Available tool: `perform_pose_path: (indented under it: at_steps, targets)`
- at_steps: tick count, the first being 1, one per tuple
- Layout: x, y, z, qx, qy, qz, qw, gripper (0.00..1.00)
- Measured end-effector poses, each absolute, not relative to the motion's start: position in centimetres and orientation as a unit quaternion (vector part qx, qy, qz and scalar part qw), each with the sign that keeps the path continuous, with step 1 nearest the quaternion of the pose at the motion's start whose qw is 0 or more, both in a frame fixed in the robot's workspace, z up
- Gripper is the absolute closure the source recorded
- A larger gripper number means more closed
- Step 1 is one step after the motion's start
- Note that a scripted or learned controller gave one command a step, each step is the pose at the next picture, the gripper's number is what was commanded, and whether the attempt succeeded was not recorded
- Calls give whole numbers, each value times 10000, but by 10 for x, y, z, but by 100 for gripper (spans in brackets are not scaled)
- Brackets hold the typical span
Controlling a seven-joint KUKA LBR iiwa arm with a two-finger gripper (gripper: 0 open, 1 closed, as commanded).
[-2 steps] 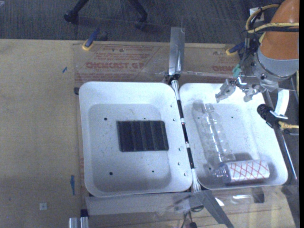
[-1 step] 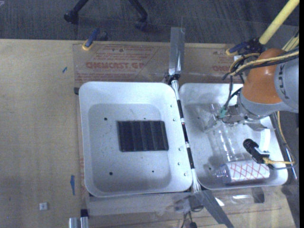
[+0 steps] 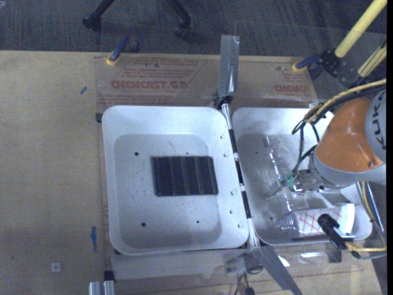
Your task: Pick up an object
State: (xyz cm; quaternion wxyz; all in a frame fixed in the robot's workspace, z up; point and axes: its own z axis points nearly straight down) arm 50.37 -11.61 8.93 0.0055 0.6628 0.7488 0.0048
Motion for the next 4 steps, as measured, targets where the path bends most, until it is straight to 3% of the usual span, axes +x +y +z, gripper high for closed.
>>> perform_pose_path:
  at_steps: [1,2,3,4]
  targets:
    - [504,-116,89,6629,7487,48,56,0]
    - [505,-117,100,6640,7477,60,81,100]
    - [554,-70,184,5723,8200,3,8,100]
    - [575,-45,184,6471,7624,-18,6,100]
